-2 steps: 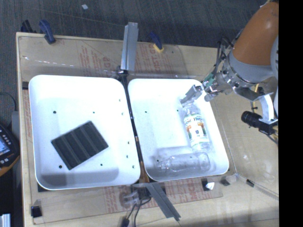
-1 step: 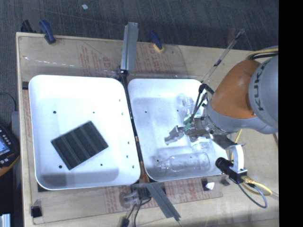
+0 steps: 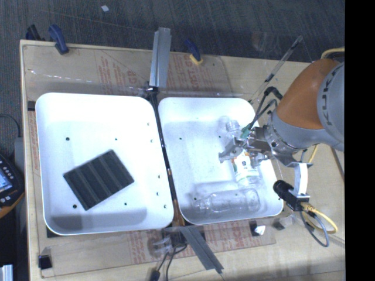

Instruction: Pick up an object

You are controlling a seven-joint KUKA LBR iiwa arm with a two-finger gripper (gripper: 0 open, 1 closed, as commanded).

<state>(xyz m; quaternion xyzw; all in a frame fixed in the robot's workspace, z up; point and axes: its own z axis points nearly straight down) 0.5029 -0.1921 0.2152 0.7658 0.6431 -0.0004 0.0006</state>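
1. Seen from above at a slant: a wooden counter (image 3: 35, 69) carrying two shallow white bins side by side, a left bin (image 3: 53, 107) and a right bin (image 3: 181, 113).
2. Reaching in from the right, a grey arm with an orange band (image 3: 304, 89) above the wrist, its gripper (image 3: 237, 148) lowered into the right bin's right half.
3. Fingers: whether apart or together cannot be told; metal parts and clear plastic overlap there.
4. Directly at the fingers, a small clear bottle with a white label (image 3: 246, 171), tilted, extending just below them.
5. Further below the fingers, lying on its side along the bin's near wall, a larger clear plastic bottle (image 3: 228, 202).
6. Just above the fingers, another bit of clear plastic (image 3: 227, 124), too faint to identify.
7. Well to the left of the fingers, in the left bin, a flat dark ribbed rectangular pad (image 3: 98, 178) lying at an angle.
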